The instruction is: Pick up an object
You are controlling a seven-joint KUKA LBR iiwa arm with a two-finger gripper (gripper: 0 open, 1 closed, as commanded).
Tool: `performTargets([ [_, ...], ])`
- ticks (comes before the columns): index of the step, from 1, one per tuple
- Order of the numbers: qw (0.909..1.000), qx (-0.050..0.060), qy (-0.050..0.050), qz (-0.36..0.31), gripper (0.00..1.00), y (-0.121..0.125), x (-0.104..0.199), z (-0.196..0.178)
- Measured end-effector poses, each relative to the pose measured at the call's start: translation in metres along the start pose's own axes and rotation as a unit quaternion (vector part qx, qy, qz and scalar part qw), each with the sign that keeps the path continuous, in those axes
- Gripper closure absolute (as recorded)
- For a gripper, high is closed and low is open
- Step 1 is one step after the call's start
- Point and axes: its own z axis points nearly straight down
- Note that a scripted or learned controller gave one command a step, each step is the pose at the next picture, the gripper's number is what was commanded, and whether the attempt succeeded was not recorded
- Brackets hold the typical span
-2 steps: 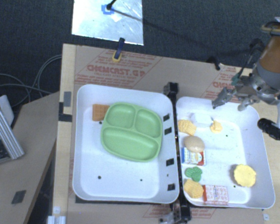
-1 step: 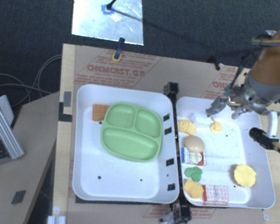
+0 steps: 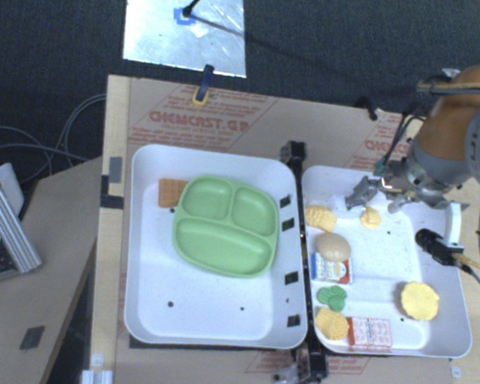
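My gripper hovers over the far part of the right bin, its two fingers spread open. A small yellow food piece lies on the bin floor just below and between the fingertips; nothing is held. More items lie in this bin: a yellow lump, a beige round piece, a blue and red packet, a green piece, an orange-yellow piece, a red and white packet and a yellow round piece.
The left bin holds a green divided plate and an orange cracker at the plate's far left. A black divider runs between the bins. The arm comes in from the upper right.
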Motion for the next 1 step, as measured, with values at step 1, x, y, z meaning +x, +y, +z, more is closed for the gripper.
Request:
performTargets([
  [1, 1.0000, 0.001, 0.000, 0.000, 0.00, -0.0026, -0.0073, 0.0450],
])
